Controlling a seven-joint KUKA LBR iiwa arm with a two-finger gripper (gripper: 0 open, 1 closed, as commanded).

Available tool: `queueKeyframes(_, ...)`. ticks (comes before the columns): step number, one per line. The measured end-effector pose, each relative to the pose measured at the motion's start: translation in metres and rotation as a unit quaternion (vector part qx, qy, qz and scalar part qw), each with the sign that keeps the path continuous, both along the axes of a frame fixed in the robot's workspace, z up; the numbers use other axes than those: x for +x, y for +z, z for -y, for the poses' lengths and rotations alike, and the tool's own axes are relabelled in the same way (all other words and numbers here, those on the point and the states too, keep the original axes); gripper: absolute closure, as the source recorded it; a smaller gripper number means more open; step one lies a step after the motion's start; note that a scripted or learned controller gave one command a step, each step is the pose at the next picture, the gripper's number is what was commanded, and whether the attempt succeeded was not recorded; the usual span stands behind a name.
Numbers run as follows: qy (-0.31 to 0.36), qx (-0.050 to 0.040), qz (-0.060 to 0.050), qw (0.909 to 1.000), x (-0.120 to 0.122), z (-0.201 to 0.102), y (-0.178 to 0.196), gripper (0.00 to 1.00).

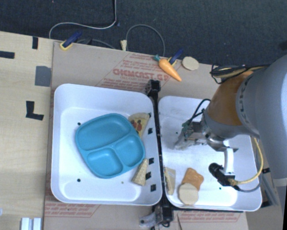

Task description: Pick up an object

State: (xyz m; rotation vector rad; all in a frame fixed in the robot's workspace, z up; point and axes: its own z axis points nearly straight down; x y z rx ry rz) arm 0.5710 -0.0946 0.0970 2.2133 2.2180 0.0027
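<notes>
Hovering over the right bin: we see the grey arm (267, 99), orange band above the wrist, reaching in from the right, its gripper (186, 139) low over the bin's upper-left floor.

Claw state: we cannot tell whether it is spread or pressed together; the tip is a blur of dark and silver parts, and we see nothing between it.

Right bin (246, 204): we count two things near its front wall, a tan bread-like piece (191, 185) with a pale rounded end, and a thin pale strip (169, 174) lying against the left wall.

Key relation: we judge the bread-like piece the nearest candidate; it lies toward the front edge from the claw and slightly to the view's right, apart from it, with bare white floor between.

Long axis: we read the piece as running roughly front to back, pale end toward the bin's front wall.

Left bin (60, 129): we see a blue divided plate (110, 144) there, with a wedge-shaped food piece (139, 122) at its upper right and another (141, 172) at its lower right, across the dividing wall from the claw.

Outside the bins: we note a toy carrot (169, 69) and a pale disc (190, 64) on the cardboard behind, well apart from the arm.

Next move, in our judgement: a short shift toward the front wall, then a descent with the fingers set across the piece's narrow width.
</notes>
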Motion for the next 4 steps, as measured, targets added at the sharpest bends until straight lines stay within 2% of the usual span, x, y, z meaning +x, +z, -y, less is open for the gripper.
queueKeyframes(1,0.0,0.0018,0.0,1.0,-0.011,-0.002,0.093,1.0)
queueKeyframes(2,-0.001,0.0018,-0.004,1.0,-0.013,-0.002,0.087,0.0)
queueKeyframes(3,-0.002,0.0011,-0.002,1.0,-0.061,0.012,-0.015,0.0)
queueKeyframes(4,0.002,0.0014,0.004,1.0,0.008,-0.008,0.094,0.0)
